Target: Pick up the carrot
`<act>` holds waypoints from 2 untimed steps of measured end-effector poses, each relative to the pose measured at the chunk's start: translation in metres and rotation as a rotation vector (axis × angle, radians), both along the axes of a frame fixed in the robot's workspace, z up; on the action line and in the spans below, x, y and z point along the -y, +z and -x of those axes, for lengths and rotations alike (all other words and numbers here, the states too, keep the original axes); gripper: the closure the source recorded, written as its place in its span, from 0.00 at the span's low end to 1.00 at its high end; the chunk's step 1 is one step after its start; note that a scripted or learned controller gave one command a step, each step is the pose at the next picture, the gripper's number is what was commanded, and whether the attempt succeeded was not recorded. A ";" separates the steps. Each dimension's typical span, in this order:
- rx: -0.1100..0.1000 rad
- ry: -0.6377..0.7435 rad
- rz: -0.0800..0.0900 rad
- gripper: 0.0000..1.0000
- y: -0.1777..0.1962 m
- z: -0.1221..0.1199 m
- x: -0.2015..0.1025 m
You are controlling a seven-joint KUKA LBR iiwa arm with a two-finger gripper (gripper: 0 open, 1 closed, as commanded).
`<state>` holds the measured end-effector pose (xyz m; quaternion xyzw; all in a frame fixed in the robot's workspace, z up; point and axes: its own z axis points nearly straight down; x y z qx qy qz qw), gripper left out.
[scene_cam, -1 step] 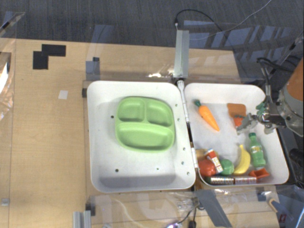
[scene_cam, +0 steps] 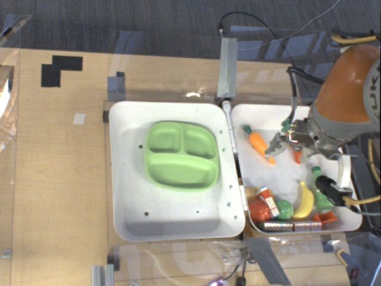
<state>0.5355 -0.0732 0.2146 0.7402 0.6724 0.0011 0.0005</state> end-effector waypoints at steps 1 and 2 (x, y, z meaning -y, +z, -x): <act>-0.003 -0.251 -0.001 0.00 -0.110 -0.030 0.008; 0.008 -0.177 -0.001 0.00 -0.126 -0.083 0.022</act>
